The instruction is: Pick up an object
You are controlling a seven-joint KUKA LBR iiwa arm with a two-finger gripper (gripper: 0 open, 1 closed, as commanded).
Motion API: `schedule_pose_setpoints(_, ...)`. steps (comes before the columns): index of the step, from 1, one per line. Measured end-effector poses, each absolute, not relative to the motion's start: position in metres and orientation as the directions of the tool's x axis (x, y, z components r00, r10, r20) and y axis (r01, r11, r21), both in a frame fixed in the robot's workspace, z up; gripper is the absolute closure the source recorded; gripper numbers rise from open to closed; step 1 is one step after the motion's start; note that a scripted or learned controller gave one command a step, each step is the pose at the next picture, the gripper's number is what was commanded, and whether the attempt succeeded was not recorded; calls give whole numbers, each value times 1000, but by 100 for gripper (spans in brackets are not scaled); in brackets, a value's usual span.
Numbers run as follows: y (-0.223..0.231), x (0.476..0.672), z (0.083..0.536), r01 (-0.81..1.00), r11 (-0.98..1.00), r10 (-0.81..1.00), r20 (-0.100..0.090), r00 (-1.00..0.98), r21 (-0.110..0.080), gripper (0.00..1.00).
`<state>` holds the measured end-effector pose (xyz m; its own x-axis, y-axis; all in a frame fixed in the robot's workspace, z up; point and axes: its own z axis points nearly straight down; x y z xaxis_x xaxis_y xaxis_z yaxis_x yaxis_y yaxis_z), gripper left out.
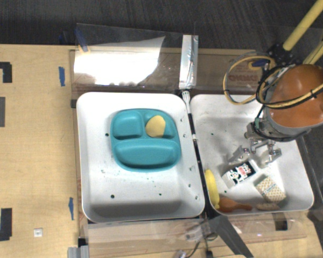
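End effector (257, 153) hovers just above the black-and-white carton (240, 172); its grip state can't be told

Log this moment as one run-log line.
gripper: low in right bin, over black-and-white carton | grasp: cannot tell | left bin: teal tray with yellow piece

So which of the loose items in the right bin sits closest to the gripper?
The black-and-white printed packet, right below the gripper. The patterned beige packet, banana and brown item lie farther toward the bin's front edge.

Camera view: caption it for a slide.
Gripper hovers over the right bin above a small carton; teal tray sits left.
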<state>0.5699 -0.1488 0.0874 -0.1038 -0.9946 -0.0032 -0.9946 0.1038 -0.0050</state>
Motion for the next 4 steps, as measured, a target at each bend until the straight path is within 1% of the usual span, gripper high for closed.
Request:
schedule_pose_setpoints(1, -123, 525, 88, -987, -163, -987, -2, 163, -7, 0)
schedule_pose_setpoints(2, -128, 536, 117, -995, -104, -995, -3, 104, -6, 0)
schedule_pose_setpoints(3, -125, 510, 94, -984, -176, -984, 2, 176, -24, 0)
schedule_pose_setpoints(4, -122, 509, 102, -984, -175, -985, -2, 175, -22, 100)
